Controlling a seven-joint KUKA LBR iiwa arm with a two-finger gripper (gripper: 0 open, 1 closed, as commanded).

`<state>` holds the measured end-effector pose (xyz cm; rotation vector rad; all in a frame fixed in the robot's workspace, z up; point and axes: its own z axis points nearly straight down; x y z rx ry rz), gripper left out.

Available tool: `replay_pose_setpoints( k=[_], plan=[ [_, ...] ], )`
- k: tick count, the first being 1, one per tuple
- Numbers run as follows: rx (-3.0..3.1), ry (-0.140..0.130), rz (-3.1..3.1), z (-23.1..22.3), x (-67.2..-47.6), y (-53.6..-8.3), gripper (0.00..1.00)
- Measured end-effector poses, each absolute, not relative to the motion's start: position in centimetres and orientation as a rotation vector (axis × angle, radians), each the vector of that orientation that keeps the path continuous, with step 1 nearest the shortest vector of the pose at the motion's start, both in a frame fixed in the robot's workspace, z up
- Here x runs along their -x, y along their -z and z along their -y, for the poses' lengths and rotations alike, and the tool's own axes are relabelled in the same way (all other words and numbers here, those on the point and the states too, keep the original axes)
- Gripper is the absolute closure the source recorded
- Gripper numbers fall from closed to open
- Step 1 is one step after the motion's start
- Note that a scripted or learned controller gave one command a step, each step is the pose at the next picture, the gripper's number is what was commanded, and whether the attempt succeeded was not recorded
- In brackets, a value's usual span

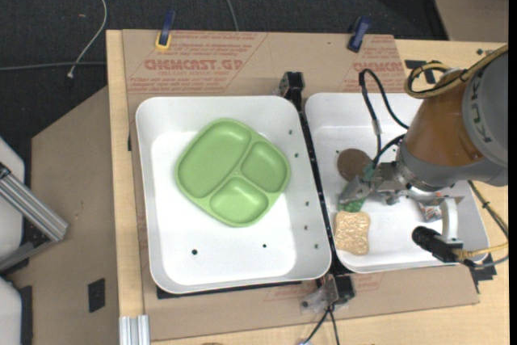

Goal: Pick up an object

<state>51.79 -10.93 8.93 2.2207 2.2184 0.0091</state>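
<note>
The end effector (355, 191) hangs low in the right bin (388, 254) (I cannot tell its state). Just below lies a beige sponge (352, 232), long axis running toward the bin's near edge.

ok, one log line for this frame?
arm: over right bin | gripper: low by brown disc and beige sponge, grasp unclear | left bin: green divided plate
</note>
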Motion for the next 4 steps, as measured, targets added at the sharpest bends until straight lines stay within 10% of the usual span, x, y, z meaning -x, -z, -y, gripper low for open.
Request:
replay_pose_setpoints(
  k=[1, 4],
  plan=[
    [-2.216, -0.019, -2.216, 10.8, -52.0, -10.2, 1.00],
    [-2.219, 0.000, -2.229, 4.1, -51.6, -20.3, 1.00]
  ],
)
